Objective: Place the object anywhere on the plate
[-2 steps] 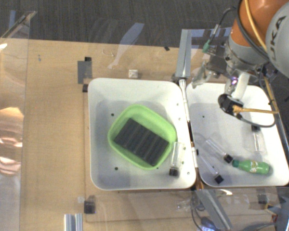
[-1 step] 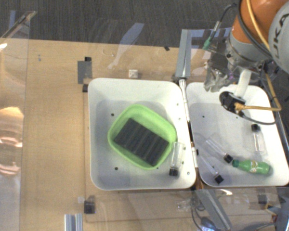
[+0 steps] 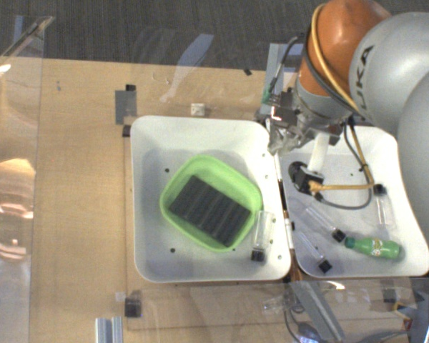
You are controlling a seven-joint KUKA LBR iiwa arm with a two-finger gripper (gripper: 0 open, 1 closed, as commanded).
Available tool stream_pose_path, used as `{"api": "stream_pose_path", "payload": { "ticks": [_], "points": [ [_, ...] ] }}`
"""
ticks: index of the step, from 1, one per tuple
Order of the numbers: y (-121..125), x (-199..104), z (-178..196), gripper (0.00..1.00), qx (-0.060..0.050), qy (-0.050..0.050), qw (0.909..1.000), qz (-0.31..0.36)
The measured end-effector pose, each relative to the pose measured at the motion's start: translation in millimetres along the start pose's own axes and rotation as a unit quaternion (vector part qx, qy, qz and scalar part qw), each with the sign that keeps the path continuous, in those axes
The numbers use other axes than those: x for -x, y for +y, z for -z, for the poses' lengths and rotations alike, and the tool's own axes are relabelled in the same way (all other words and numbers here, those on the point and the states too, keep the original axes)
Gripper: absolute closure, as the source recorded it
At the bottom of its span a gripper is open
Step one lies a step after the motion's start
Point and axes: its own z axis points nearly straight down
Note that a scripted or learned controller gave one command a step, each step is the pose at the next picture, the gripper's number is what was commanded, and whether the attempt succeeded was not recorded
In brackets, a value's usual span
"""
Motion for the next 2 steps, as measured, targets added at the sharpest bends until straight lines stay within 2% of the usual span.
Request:
{"api": "stream_pose_path", "payload": {
  "ticks": [1,2],
  "points": [
    [0,0,0,0.00,0.000,0.000,1.0000,0.000],
    [23,81,21,0.00,0.002,0.000,0.9975,0.071]
  ]
}}
